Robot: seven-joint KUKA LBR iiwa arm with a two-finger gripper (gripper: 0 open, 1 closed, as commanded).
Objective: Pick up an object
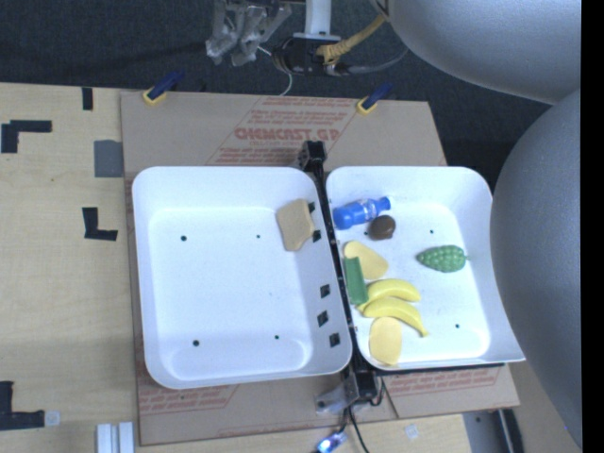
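candidates: a blue bottle (360,211), a brown ball (381,226), a green leaf-shaped piece (442,259), a green stick (355,280), yellow bananas (396,304) and two yellow flat pieces are seen clustered in the right bin (472,192); a tan block (296,224) is seen in the left bin (156,253), near the divider.
claw: placed at the top of the view (238,36), well apart from both bins; nothing is seen between its fingers; whether they are spread or pressed together cannot be told, too blurred.
arm: grey bulk seen at upper right and along the right side.
step: judged pre-approach, no object picked yet.
next move: a target must be chosen, the claw brought over a bin and lowered; the leaf piece or tan block is judged easiest, being set apart from neighbours.
worktop: cardboard sheet (283,135) under the bins.
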